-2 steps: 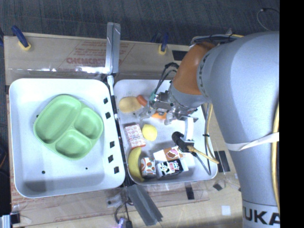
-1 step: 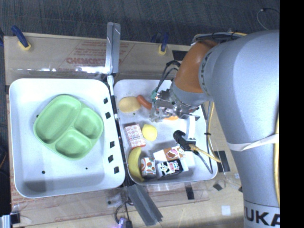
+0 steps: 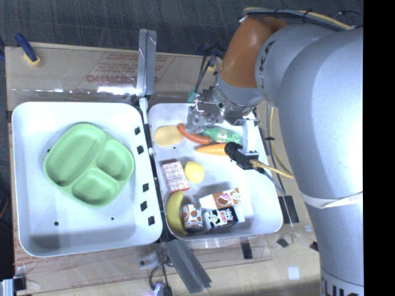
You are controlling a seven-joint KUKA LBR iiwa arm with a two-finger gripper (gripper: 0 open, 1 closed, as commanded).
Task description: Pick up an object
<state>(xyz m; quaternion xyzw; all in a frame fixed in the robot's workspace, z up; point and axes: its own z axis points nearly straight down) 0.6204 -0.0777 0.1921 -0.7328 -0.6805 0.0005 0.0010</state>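
Two glossy white bins (image 3: pixel 37 239) on bench; left holds lobed green plastic tray (image 3: pixel 89 163). Gripper (image 3: pixel 199 119) low over smooth orange carrot (image 3: pixel 215 149), red chili (image 3: pixel 193 135); jaw state unclear.

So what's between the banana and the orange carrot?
In the camera view, a small yellow lemon sits between the banana and the carrot, beside a pink-and-white packet.

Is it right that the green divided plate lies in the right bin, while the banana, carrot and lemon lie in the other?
Not quite: the camera view shows the green divided plate in the left bin. The banana, carrot and lemon lie in the right bin.
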